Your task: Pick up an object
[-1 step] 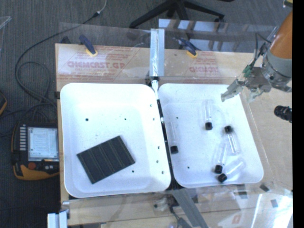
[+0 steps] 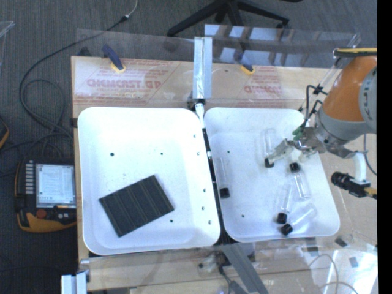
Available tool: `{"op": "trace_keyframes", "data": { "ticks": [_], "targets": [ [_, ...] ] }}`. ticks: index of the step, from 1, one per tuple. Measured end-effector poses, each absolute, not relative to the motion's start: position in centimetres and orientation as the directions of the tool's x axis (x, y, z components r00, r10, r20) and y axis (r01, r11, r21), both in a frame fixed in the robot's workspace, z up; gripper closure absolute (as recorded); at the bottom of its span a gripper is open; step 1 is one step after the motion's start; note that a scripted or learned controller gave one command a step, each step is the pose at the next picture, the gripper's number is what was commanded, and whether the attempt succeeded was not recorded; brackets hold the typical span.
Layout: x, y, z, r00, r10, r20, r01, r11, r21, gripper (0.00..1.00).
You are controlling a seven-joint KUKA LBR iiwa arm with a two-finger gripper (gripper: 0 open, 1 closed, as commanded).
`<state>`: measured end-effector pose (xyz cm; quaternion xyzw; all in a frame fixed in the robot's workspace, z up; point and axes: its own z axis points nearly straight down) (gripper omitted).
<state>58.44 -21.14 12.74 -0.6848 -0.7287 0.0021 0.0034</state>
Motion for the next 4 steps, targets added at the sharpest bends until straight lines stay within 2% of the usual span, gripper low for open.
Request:
{"op": "trace_keyframes", "data": {
  "ticks": [1, 2, 3, 4],
  "targets": [
    [56.6, -21.4, 9.6, -0.083, 0.997, 0.008, 0.997, 0.083, -0.001, 0.00],
    [61.9, -21.4, 9.2, -0.152, 0.988, 0.005, 0.988, 0.152, 0.015, 0.00],
    [67.0, -21.4, 9.1, -0.184, 0.983, 0.020, 0.983, 0.184, -0.022, 0.00],
    [67.0, -21.4, 9.1, -0.210, 0.978, 0.020, 0.977, 0.210, -0.019, 0.00]
  ]
}}
